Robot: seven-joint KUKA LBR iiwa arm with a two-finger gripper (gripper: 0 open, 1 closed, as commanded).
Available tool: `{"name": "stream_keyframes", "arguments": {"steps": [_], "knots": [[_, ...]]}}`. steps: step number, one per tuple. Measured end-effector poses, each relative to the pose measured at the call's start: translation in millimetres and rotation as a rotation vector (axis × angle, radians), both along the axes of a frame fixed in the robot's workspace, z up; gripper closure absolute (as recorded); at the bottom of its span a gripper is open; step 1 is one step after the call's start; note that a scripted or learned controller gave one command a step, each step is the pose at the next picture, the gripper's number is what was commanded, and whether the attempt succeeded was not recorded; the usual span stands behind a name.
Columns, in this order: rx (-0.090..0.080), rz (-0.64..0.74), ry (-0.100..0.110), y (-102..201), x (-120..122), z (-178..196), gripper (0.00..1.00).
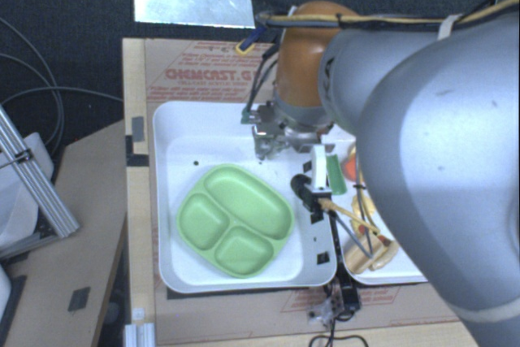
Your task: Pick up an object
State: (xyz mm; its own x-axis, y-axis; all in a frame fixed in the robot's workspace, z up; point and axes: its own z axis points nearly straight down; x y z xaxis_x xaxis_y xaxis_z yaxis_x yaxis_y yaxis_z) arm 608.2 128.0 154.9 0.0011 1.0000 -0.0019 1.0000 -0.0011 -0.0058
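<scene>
Gripper [266, 144]: points down over the back right part of the left bin [174, 126], just beyond the plate's far edge. Whether it is clenched or released cannot be told, and nothing is seen in its grasp.

Arm [422, 142]: grey, reaches in from the right and covers most of the right bin [390, 276]. The orange band [302, 53] stands above the wrist, which bends straight down.

Cardboard sheet [203, 73]: red print, lies under both bins.

Plate [236, 219]: green, three compartments, lies flat in the left bin, front centre, apart from the gripper.

Sticks [375, 254]: yellow-tan, lie in the right bin near its front edge.

Orange item [350, 166]: in the right bin, partly hidden by the arm.

Dark speck [196, 164]: on the left bin's floor, behind the plate.
</scene>
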Motion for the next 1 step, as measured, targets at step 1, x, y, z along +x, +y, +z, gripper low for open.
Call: {"name": "stream_keyframes", "arguments": {"steps": [1], "knots": [[0.002,0.005,-0.008,23.8,10.0,-62.1,1.00]]}}
